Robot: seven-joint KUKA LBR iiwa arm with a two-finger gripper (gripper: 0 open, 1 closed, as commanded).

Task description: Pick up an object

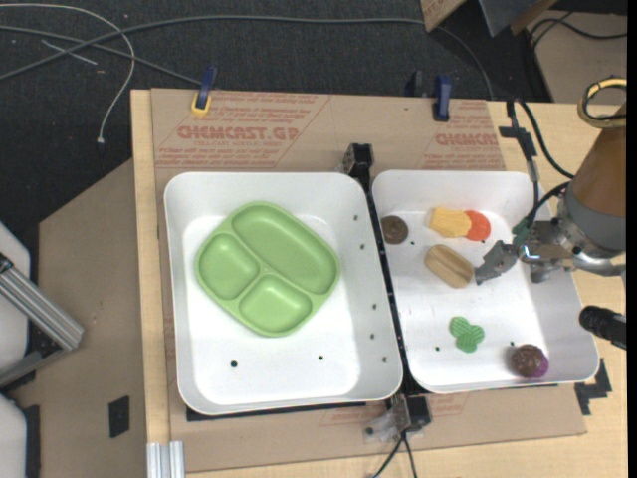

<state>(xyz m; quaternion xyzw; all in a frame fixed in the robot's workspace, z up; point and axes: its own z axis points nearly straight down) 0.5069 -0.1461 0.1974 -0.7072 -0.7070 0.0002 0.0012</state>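
The right bin (518, 189) holds several small items: a brown round piece (395, 229), a yellow piece (449, 221) touching an orange one (479, 226), a tan loaf-shaped piece (448, 265), a green leafy toy (466, 334) and a purple-brown ball (529, 360). My gripper (518, 264) hangs over the right half of this bin, just right of the tan piece. Its two fingers are spread open, and between them I see just the white bin floor. The left finger (493, 263) sits close to the tan piece's right end.
The left bin (189, 297) bears a green divided plate (267, 267). A black divider bracket (359, 157) sits between the bins at the back. Blue clamps (206, 89) (442, 96) hold the cardboard base. The arm body (602, 192) comes in from the right.
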